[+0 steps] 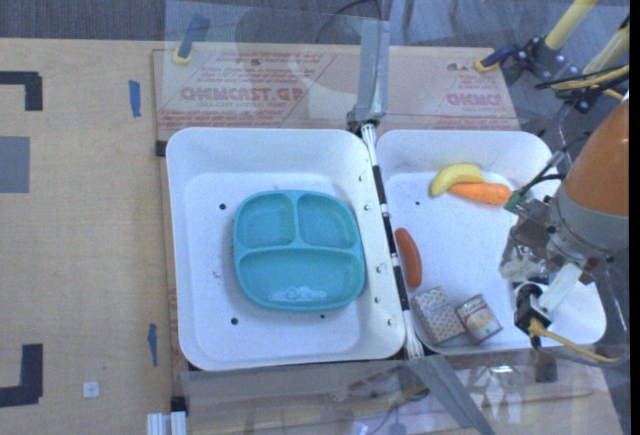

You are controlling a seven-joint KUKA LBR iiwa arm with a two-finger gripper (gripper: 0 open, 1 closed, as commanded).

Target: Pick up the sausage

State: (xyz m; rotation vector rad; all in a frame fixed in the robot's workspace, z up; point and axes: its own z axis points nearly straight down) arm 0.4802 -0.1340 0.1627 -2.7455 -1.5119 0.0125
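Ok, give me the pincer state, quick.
Pincer: cannot be told from this view. It sits over the right bin, apart from the sausage.

The pale wooden worktop (80,253) bears two shallow white plastic bins side by side, touching along their inner rims. The left bin (190,253) and the right bin (470,148) sit on a clear acrylic sheet with red lettering (250,88). Short strips of blue tape (134,97) and black tape corner marks (28,88) are stuck on the bare wood at the left.
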